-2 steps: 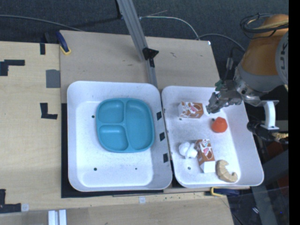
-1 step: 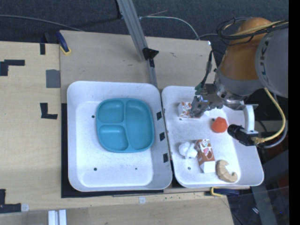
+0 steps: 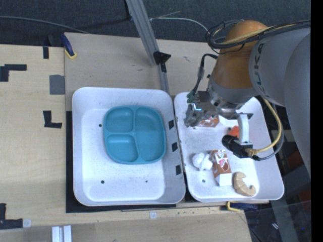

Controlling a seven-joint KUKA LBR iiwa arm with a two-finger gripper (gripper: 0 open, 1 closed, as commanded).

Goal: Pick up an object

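My gripper hangs low over the upper left part of the right bin, close to the wall between the two bins. Directly to its right lies a small reddish-brown and white object, partly hidden under the wrist. Whether the gripper touches it cannot be made out. Lower in the same bin lie a white crumpled item, a brown and white carton and a tan croissant-shaped piece. A small orange item peeks out beside the black fitting on the arm.
The left bin holds a blue divided plate. A grey metal pole slants in from the top toward the bins' back edge. The arm's orange band and grey body cover the right bin's upper right.
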